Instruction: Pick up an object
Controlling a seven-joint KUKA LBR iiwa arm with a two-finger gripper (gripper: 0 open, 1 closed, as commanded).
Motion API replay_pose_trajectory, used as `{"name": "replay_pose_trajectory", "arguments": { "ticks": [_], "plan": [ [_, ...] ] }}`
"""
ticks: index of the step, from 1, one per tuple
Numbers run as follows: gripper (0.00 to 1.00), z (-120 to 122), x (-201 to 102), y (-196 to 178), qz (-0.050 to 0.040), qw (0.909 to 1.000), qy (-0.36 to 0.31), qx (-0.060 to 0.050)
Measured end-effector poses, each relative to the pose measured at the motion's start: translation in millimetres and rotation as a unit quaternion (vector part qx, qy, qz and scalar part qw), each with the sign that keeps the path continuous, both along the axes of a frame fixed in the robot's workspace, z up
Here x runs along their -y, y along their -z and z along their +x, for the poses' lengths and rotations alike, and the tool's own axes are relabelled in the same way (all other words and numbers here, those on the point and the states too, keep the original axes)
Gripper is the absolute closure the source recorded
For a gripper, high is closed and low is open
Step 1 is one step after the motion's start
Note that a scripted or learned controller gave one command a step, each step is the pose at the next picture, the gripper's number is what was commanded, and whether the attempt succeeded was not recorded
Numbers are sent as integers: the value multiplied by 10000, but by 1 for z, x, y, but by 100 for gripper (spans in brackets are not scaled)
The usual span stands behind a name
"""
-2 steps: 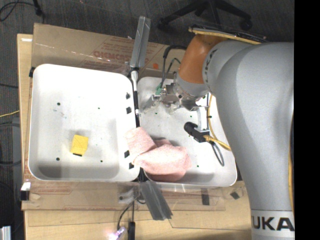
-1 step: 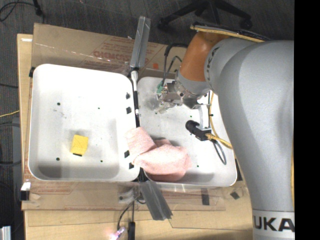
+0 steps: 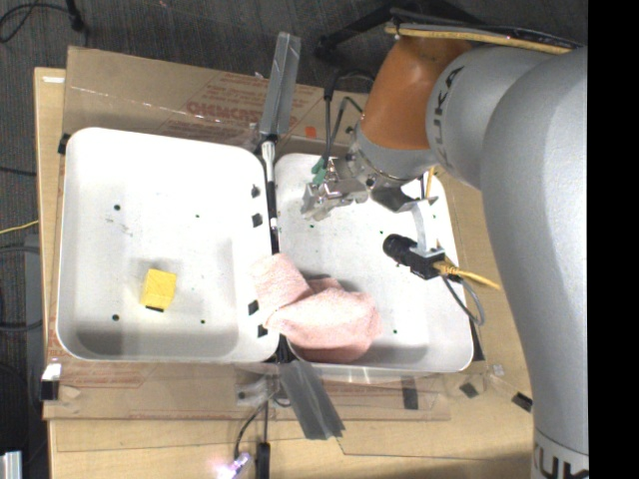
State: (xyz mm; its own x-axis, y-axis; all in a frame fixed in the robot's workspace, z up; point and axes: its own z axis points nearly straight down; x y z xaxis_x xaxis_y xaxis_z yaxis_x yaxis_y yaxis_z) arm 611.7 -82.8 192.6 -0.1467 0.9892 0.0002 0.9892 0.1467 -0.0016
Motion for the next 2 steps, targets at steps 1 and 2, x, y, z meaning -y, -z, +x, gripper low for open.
{"name": "replay_pose_trajectory", "arguments": {
  "ticks": [1,2],
  "plan": [
    [100,-56,55,102,-2,9554,2954,-29],
    [100,-70,45,102,6,9934,1150,-19]
  ]
}}
